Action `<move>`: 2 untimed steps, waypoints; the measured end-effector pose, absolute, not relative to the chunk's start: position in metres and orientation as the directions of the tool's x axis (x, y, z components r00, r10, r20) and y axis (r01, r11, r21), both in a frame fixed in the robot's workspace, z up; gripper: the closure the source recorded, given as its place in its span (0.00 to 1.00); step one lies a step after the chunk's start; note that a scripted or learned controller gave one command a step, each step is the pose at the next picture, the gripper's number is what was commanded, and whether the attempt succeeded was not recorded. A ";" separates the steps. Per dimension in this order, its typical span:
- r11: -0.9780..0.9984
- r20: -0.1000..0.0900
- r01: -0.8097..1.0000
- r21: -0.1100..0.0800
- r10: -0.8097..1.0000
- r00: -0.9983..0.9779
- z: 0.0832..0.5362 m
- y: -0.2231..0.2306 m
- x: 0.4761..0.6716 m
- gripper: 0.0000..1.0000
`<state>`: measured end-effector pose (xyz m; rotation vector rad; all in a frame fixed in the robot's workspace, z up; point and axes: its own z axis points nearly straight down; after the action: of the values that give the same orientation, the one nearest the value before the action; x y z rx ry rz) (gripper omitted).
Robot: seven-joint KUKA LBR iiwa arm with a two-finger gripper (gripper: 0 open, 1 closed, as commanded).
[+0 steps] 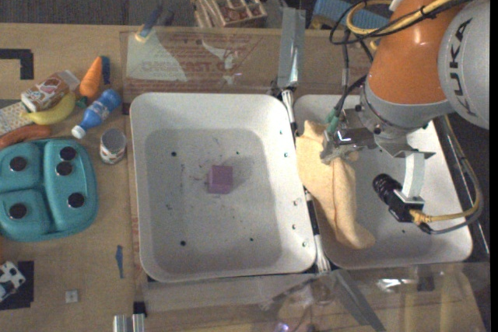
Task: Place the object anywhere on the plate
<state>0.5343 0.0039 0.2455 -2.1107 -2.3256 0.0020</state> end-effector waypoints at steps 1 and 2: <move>0.002 -0.001 1.000 -0.001 1.000 -0.002 0.200 0.046 0.566 1.00; -0.017 0.000 1.000 -0.002 1.000 0.017 0.194 -0.030 0.540 1.00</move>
<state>0.5399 -0.0300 0.1940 -2.2388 -2.2021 0.0026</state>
